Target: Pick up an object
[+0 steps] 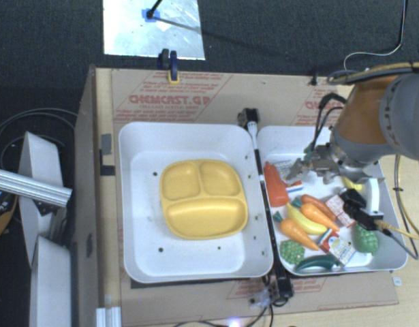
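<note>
Grey-and-orange arm (pixel 373 114) reaches in from the view's right, bent down over the right bin (pixel 288 142). Its wrist angles toward the view's left, w/ the gripper (pixel 299 171) low over the bin's upper part. Whether the gripper is released or clenched can't be told.

Just left of and below the gripper tip, a red-orange piece (pixel 276 184) lies along the bin's left wall. Below the gripper and near it are two carrots (pixel 319 210) side by side, a banana (pixel 304 220) touching them, and a third carrot (pixel 296 232) further down. Farther below, at the bin's near edge, lie a green knobbly piece (pixel 291 251) and a dark green curved piece (pixel 317 263). Another green piece (pixel 365 239) sits below and to the right of the gripper.

Well to the gripper's left, apart from it, the left bin (pixel 141 182) holds a yellow divided plate (pixel 203 198).
</note>
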Controlling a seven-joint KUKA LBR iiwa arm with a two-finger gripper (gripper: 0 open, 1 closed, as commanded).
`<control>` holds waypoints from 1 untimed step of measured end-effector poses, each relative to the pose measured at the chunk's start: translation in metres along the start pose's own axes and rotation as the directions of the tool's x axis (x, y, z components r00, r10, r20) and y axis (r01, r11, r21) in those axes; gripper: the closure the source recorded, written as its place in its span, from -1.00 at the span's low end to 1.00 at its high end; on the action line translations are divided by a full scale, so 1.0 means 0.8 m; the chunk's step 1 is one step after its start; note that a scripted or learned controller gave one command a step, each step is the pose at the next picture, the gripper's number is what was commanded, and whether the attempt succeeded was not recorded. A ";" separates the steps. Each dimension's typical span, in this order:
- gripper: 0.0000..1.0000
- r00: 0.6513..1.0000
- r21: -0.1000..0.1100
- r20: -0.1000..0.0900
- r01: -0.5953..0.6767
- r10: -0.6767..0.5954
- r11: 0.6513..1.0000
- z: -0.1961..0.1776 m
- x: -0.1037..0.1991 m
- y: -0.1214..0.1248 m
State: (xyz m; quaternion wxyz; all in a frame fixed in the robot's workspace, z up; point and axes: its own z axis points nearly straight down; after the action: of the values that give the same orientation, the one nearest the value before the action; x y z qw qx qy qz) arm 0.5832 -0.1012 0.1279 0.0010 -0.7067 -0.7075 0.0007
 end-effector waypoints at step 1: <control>-1.00 1.000 -0.003 0.002 -0.001 0.001 1.000 0.037 -0.066 -0.027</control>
State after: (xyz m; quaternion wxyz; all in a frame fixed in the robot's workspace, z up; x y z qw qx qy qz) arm 0.5617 -0.1540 0.0985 -0.0007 -0.7070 -0.7072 0.0003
